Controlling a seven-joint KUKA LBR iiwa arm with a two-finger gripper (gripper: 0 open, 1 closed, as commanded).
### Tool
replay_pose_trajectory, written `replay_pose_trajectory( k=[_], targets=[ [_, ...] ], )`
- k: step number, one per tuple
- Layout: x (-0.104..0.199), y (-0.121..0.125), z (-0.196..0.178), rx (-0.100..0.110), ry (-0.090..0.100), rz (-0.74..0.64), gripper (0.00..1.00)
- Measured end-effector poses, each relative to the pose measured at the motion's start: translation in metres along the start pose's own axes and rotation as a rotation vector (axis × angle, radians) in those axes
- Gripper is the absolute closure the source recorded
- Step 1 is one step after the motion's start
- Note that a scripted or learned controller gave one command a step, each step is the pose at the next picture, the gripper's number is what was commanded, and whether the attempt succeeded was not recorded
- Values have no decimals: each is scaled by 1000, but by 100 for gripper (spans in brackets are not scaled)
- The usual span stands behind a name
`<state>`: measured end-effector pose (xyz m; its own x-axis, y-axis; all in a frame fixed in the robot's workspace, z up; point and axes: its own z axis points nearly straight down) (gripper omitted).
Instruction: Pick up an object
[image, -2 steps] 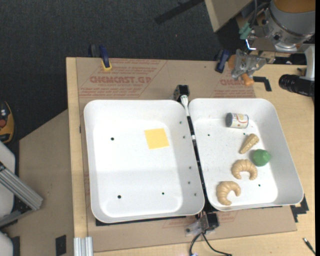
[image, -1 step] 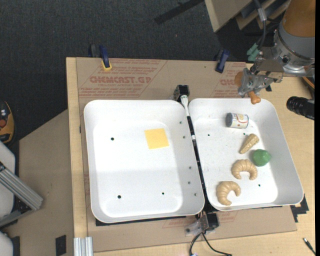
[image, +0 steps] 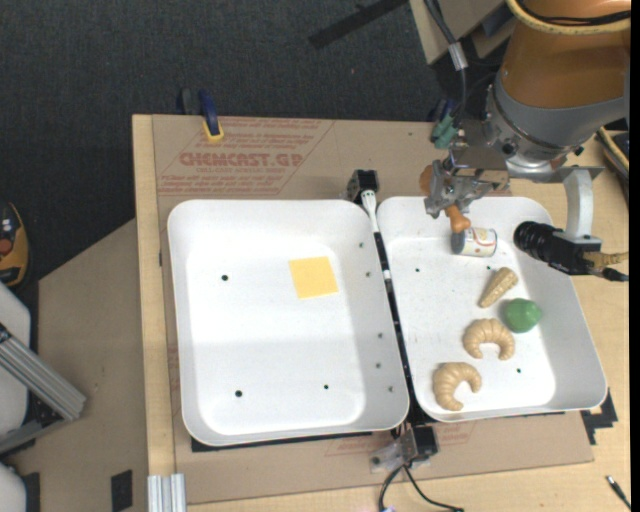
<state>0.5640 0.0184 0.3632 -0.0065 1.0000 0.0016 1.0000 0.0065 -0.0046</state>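
Note:
My gripper (image: 452, 200) hangs over the far left corner of the right bin (image: 570, 390). A small orange piece (image: 458, 216) sits right under its tip, touching or nearly touching it. Just beside that lies a small white cylinder (image: 476, 241) with a red label. Lower in the same bin are a beige cone-shaped pastry (image: 497, 287), a green ball (image: 521, 315) and two tan croissants (image: 489, 338) (image: 455, 383). A yellow square slice (image: 313, 277) lies flat in the left bin (image: 200, 400).
The two bins meet along a black divider (image: 388, 300). A black cylindrical fitting (image: 545, 245) on the arm reaches over the right bin's far right edge. The cardboard bench (image: 250, 150) carries a blue and yellow clamp (image: 208, 115) at the back left.

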Motion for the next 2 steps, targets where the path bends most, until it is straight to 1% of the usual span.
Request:
replay_pose_trajectory(
  k=[1, 2],
  targets=[
    [58, -84, 13, 4, 1, -1, 100],
    [117, -50, 1, -8, 0, 0, 100]
  ],
)
